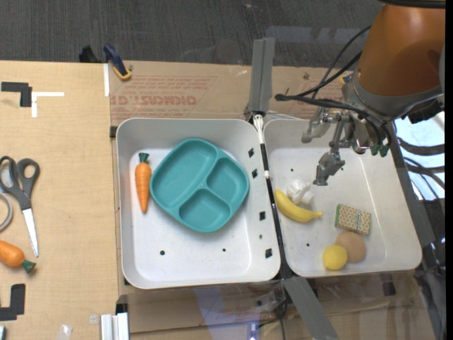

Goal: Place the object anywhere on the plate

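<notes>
Dark carpet floor (141,13), wood bench (56,154)

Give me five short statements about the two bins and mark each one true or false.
1. The teal plate lies in the left bin. True.
2. A carrot lies on the plate. False: it lies beside it, on the bin floor.
3. The banana lies in the right bin. True.
4. The end effector holds the banana. False: it hangs above the right bin, apart from it.
5. Scissors lie in the left bin. False: they lie on the bench.
</notes>
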`<state>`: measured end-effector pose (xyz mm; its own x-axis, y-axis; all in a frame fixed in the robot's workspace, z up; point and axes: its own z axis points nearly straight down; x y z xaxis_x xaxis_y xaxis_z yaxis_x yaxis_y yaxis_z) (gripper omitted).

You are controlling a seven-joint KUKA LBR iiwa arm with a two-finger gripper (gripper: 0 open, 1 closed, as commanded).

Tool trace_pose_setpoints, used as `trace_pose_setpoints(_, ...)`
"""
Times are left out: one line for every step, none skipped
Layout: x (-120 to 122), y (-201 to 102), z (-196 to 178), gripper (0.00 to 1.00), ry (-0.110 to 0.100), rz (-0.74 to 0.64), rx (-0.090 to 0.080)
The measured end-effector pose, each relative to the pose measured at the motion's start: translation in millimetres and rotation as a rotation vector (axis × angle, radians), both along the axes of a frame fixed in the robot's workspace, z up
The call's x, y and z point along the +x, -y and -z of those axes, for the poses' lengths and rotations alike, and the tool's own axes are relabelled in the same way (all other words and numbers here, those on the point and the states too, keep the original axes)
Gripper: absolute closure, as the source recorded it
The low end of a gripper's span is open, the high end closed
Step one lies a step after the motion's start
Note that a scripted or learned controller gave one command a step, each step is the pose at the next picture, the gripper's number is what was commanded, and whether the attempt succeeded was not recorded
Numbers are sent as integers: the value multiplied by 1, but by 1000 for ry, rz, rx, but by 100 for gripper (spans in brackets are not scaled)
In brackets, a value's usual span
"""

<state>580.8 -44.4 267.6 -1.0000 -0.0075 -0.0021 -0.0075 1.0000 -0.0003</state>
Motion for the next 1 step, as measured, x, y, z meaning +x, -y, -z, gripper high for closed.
trace_pose_setpoints(2,0,-10,100,5,2,1)
